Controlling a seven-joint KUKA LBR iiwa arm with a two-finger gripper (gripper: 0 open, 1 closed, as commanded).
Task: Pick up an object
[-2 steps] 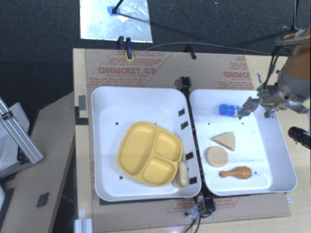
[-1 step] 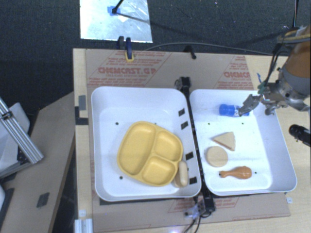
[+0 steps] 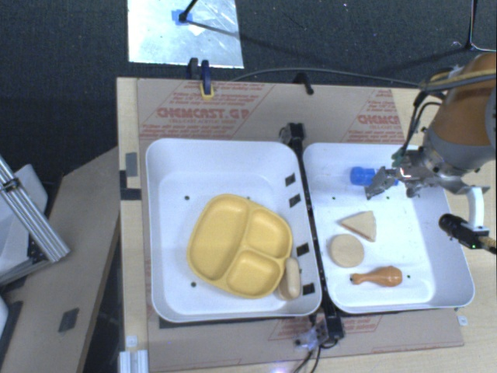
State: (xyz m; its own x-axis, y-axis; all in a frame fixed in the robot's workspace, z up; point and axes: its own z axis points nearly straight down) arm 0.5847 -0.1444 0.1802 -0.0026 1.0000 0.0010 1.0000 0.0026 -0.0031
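Note:
The right bin (image 3: pixel 454 278) holds a blue cylinder (image 3: pixel 362 176) near its back left, a tan wedge (image 3: pixel 360 225), a round beige disc (image 3: pixel 346 250) and a brown pear-shaped piece (image 3: pixel 379 277) towards the front. My gripper (image 3: pixel 396 182) hangs over the back of this bin, just right of the blue cylinder, with its dark fingers spread and nothing between them. The grey and orange arm (image 3: pixel 464 123) comes in from the right.
The left bin (image 3: pixel 167 208) holds a yellow divided tray (image 3: pixel 241 243) with a small beige oblong piece (image 3: pixel 290 278) at its right edge. A black bar (image 3: pixel 303 200) with clips divides the bins. A black part (image 3: pixel 466 231) of the arm overhangs the right rim.

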